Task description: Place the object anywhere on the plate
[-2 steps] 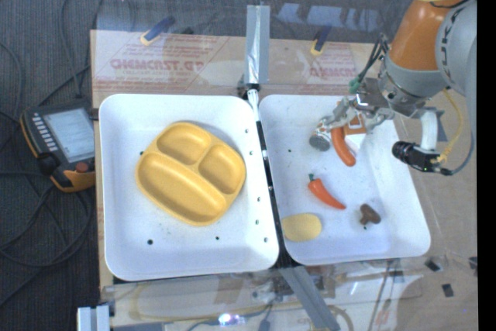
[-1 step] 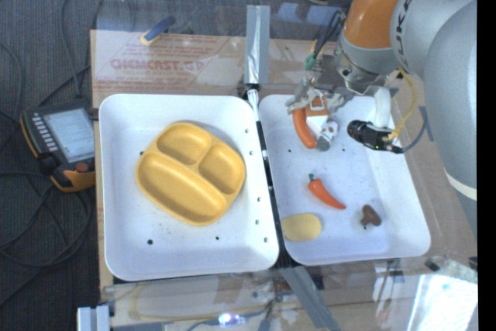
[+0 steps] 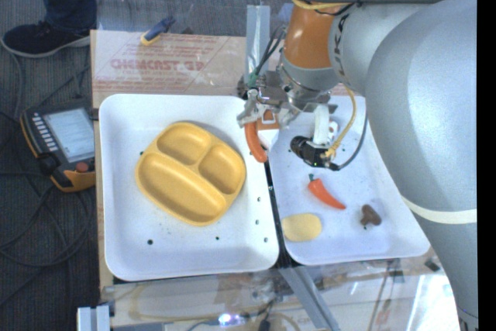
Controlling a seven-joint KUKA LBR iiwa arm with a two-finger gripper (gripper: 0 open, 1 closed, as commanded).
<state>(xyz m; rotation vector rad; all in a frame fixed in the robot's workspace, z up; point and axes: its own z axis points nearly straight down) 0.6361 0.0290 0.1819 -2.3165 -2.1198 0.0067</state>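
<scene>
The gripper (image 3: 260,118) hangs above the seam where the two white bins meet, near their far edge, and an orange sausage-shaped object (image 3: 255,142) hangs from between its fingers, pinched at its upper end, its lower end pointing down over the inner rim of the left bin (image 3: 116,190). One yellow plate (image 3: 191,171) with three compartments lies in the left bin, tilted a little, and the held object is just beside the plate's far right corner, not on it. The right bin (image 3: 387,236) holds three loose things: one toy carrot (image 3: 325,193) with a green top, one pale yellow flat piece (image 3: 301,227) near the front rim, and one small brown piece (image 3: 370,216) to the right.
</scene>
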